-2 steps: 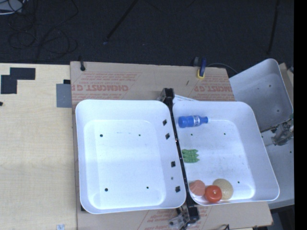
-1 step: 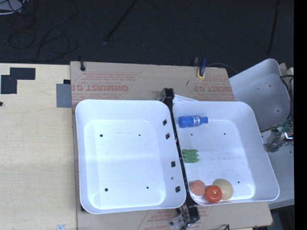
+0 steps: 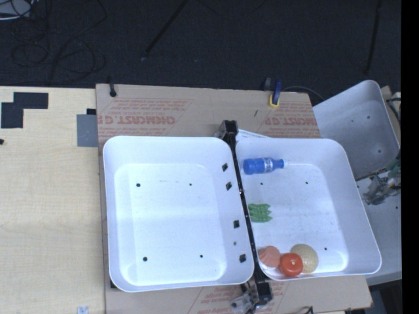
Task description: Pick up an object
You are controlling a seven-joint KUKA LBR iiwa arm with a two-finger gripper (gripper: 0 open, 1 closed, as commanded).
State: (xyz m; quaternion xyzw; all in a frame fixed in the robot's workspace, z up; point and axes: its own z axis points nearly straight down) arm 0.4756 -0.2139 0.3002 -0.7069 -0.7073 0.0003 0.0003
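Note:
The right bin (image 3: 340, 175) holds a blue bottle (image 3: 262, 165) lying on its side near the back left corner. A small green object (image 3: 259, 212) rests by the bin's left wall. At the front sit a pink-orange round piece (image 3: 268, 256), a red ball (image 3: 291, 263) and a tan ball (image 3: 306, 256), packed close together.
The left bin (image 3: 167, 169) stands beside the right one, with a black divider (image 3: 242, 208) between them. Both rest on a cardboard sheet (image 3: 163, 113). A grey metal plate (image 3: 360, 120) stands at the right, and a blue-yellow clamp (image 3: 275, 93) is at the back.

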